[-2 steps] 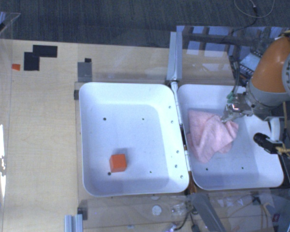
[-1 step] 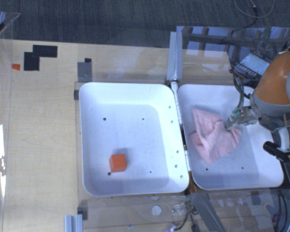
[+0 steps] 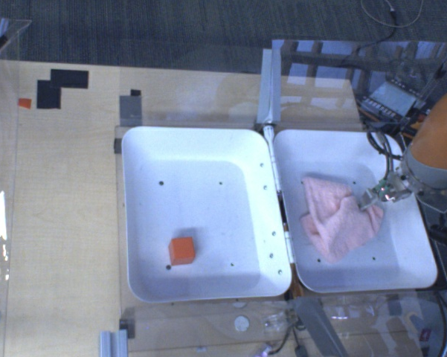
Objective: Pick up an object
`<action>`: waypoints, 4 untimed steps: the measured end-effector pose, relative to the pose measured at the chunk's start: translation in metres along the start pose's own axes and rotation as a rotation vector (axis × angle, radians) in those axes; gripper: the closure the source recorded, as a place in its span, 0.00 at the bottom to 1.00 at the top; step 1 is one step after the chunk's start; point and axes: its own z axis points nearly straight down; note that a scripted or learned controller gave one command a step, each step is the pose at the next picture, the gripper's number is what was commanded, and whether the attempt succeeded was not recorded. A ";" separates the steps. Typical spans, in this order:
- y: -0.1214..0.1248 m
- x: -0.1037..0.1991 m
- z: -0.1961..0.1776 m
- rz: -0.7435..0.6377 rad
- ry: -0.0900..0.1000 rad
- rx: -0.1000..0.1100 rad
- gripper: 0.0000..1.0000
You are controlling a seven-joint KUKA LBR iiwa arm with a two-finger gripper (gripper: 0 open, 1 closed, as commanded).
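No brand, label or legible writing appears on any item.

The pincer [image 3: 373,199] sits low in the right bin [image 3: 402,274], at the right edge of a pink cloth [image 3: 335,218]. Whether its tips are parted or pressed together cannot be told: they are small and partly merged with the cloth edge. The cloth seems to touch the pincer, but no fabric is plainly seen between the tips.

The cloth is soft, crumpled and folded, roughly triangular, with a nubby towel-like surface. It spreads to the left of the pincer and below it, across the middle of the right bin floor.

Behind the pincer, to its right, the arm [image 3: 439,143] rises as a smooth rounded body, orange above and grey below. Dark cables [image 3: 379,143] loop just above the pincer.

Both bins are shallow white plastic with rounded corners and small dark holes in the floor. The left bin [image 3: 141,222] lies well to the left of the pincer. In it, near the lower left, stands an orange block [image 3: 182,251], a small cube with matte faces, far from the pincer.

The bench [image 3: 59,199] is pale wood-grain board. Black rectangular patches [image 3: 59,86] and a small orange mark [image 3: 24,103] lie at its far upper left.
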 end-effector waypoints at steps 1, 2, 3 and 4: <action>0.023 0.072 0.009 -0.113 -0.004 -0.009 0.00; 0.022 0.072 0.009 -0.112 -0.004 -0.009 0.00; 0.022 0.072 0.009 -0.112 -0.004 -0.009 0.00; -0.011 0.052 0.008 -0.063 -0.007 -0.008 0.00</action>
